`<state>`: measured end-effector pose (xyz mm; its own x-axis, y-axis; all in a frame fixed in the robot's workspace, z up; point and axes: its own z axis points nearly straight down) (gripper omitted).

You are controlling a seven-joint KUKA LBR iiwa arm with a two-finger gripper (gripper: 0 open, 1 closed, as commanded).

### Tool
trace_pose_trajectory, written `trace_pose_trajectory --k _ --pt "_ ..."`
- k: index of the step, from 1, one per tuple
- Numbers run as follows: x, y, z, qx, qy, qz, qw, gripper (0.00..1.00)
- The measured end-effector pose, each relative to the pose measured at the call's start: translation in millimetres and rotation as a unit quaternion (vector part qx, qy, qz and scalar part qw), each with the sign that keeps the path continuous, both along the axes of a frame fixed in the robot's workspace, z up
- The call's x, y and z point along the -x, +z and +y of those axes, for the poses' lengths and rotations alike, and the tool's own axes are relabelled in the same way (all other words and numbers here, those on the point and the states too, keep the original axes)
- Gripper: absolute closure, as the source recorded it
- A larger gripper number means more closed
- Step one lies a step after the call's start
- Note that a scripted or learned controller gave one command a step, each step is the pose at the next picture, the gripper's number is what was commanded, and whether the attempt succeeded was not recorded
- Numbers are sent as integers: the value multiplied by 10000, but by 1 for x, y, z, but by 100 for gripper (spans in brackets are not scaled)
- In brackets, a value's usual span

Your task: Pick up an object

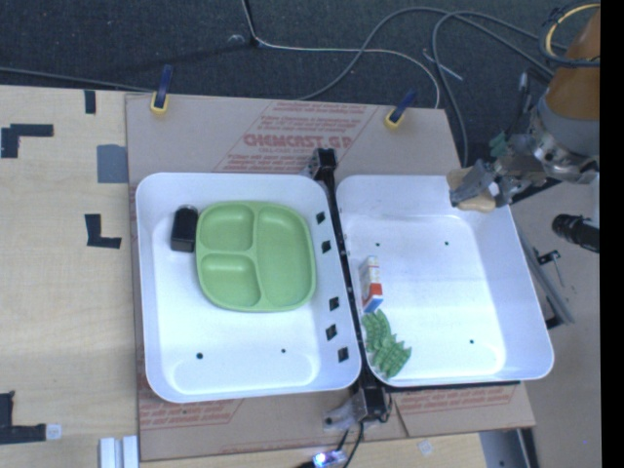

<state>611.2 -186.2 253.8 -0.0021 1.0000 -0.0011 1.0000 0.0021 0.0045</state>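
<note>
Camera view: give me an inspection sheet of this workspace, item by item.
Surface: two shallow white bins side by side, left bin and right bin, on a cardboard sheet over a wooden bench.
Job's things: green divided plate and black block in the left bin, block at the plate's left edge; small tube and green leafy item along the right bin's left wall.
Clutter: two clamps on the cardboard's far edge; black tape marks on the bench.
Grippers: gripper over the right bin's far right corner; holds nothing that can be made out.
Cables: cables loop across the dark floor.
Surroundings: dark floor behind the bench.
</note>
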Motion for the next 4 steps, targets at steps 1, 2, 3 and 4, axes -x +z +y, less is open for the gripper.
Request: trace_pose_trajectory --k 1,2,3,4 --pt "8 -15 53 -12 15 35 10000 100" --pt "17 -27 102 -11 15 35 10000 100" --pt "26 -19 152 -15 22 31 10000 100" --pt "28 -15 200 -13 22 29 10000 100"
